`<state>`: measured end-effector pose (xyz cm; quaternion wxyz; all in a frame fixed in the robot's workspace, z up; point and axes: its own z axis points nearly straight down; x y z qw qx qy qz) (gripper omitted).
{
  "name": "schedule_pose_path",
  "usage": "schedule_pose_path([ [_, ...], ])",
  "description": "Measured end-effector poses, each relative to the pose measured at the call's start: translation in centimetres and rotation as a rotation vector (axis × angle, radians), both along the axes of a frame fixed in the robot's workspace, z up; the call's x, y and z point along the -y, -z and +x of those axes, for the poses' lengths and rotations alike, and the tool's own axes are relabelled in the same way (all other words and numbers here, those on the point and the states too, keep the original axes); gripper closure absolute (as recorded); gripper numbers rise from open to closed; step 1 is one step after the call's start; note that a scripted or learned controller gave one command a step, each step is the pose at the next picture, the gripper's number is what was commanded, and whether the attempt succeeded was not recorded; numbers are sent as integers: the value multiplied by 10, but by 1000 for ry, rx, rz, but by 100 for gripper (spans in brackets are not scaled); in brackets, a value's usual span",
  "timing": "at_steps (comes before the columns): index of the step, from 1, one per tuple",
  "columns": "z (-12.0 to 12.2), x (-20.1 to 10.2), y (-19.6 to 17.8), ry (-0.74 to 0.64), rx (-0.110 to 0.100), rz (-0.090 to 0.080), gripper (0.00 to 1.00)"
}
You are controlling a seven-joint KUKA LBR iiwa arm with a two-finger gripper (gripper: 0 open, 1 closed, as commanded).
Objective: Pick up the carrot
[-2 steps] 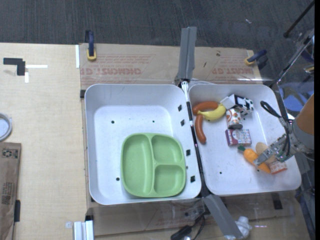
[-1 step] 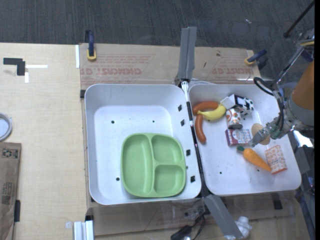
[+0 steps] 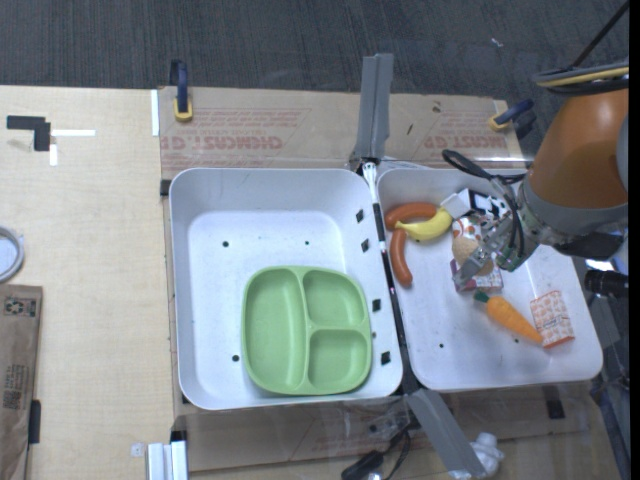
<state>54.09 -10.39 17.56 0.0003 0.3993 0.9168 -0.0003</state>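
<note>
The carrot, orange with a small green top, lies flat in the right bin, near its front right part. My gripper hangs just up and to the left of the carrot's green end, over a small cluttered pile. The arm's orange band rises behind it at the right. The carrot lies on the bin floor, apart from the gripper.
A yellow banana and curved red sausages lie at the right bin's back left. A white-and-red packet touches the carrot's right side. A green divided plate sits in the left bin.
</note>
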Motion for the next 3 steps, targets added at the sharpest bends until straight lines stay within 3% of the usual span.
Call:
schedule_pose_path([
  [1, 0, 0, 0, 0, 0, 0, 0],
  [2, -20, 65, 79, -293, 9, -3, 0],
  [3, -16, 64, 68, -291, 17, -4, 100],
])
